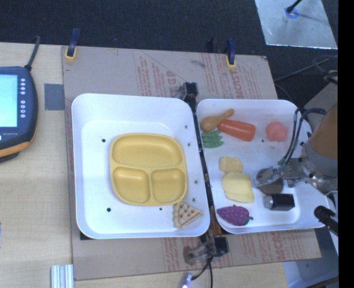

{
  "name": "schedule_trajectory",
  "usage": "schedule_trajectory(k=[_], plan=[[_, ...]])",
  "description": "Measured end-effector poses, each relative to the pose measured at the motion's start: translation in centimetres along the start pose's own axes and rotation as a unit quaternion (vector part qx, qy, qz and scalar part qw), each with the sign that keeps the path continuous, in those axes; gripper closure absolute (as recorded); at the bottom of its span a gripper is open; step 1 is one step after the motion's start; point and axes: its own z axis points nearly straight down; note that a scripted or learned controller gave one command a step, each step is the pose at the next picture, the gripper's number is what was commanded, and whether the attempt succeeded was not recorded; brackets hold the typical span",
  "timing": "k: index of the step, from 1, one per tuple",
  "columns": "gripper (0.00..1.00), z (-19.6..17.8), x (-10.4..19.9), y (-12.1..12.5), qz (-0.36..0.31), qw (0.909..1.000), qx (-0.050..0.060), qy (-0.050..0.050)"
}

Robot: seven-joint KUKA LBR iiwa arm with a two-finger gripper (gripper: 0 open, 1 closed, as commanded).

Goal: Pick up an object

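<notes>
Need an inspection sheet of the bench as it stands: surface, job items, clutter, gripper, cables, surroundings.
Surface: cardboard sheet on wooden bench, bearing left bin and right bin.
Job's things: right bin holds drumstick, red sausage, green leaf, pink ball, yellow blocks, purple grapes; left bin holds yellow plate, waffle wedge.
Clutter: nothing seen.
Gripper: over right bin, right of the yellow blocks.
Cables: a dark cable trails off the bench's front edge.
Surroundings: handheld screen at left; blue clamps on cardboard's far edge.

Red lettering on cardboard sheet (pixel 165 71), unreadable; pendant (pixel 6 113) label too small.
</notes>
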Motion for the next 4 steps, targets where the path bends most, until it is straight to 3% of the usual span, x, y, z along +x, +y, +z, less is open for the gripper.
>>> schedule_trajectory(k=[1, 2, 3, 4], plan=[[1.00, -0.9, -0.1, 0.0, -0.002, 1.0000, 0.002, 0.000], [1.00, -0.4, 4.8, -0.3, 0.000, 1.0000, -0.006, -0.003], [1.00, -12.4, 7.8, -1.3, 0.000, 1.0000, -0.001, 0.000], [0.00, -12.3, 7.8, -1.3, 0.000, 1.0000, -0.001, 0.000]])
